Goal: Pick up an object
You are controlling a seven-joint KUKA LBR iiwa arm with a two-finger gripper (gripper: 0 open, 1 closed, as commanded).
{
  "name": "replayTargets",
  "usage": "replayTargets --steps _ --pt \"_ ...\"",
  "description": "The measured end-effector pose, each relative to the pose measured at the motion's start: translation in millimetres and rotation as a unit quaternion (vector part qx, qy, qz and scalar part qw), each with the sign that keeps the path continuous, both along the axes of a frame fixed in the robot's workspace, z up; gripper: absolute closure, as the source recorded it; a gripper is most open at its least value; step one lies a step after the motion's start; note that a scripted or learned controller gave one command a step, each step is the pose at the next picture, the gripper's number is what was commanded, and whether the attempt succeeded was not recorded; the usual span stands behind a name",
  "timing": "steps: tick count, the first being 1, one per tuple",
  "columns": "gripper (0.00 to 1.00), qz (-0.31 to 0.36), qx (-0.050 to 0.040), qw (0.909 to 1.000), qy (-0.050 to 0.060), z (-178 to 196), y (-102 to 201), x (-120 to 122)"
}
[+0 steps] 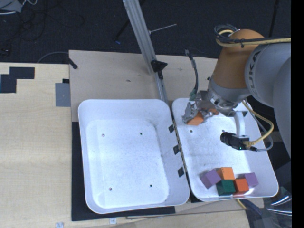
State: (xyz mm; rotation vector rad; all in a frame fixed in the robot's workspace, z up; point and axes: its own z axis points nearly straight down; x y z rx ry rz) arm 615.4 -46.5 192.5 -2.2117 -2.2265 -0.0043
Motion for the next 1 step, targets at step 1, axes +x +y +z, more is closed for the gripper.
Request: replayTargets --steps 1 --pt "1.00 0.000 -0.0008 1.0000 0.001 -3.0 65.3 13.6"
